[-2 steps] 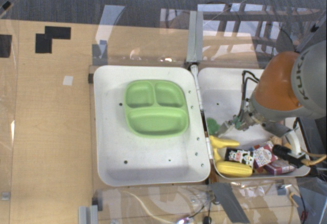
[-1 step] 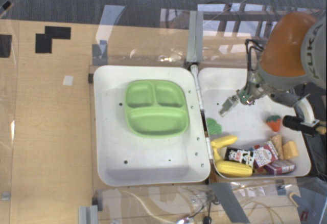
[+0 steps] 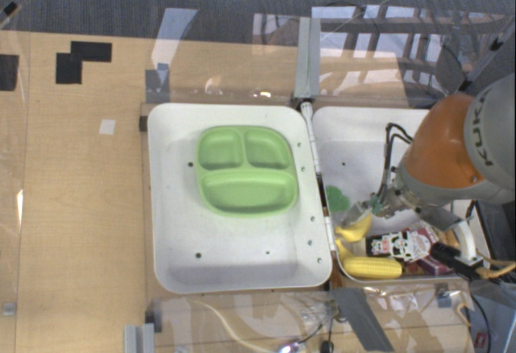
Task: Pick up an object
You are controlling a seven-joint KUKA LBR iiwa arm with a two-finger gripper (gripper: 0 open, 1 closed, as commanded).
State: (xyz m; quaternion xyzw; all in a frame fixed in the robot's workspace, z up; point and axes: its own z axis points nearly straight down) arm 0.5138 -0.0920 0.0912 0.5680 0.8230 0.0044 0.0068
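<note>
The right bin [image 3: 363,142] holds a small heap of objects at its near edge. A yellow banana [image 3: 355,229] lies beside a yellow corn cob [image 3: 372,267]. A small green item [image 3: 336,200] sits against the bin's left wall. A black and white patterned box [image 3: 401,245] and a dark red item [image 3: 435,265] lie to the right. My gripper [image 3: 379,205] hangs low over the heap, just above and right of the banana, below the orange band [image 3: 439,154] of the arm.
The left bin [image 3: 173,206] carries a green divided plate [image 3: 245,169] at its centre. A metal divider [image 3: 314,174] runs between the two bins. The arm's grey body covers the right bin's right side, with cables near the front right corner.
</note>
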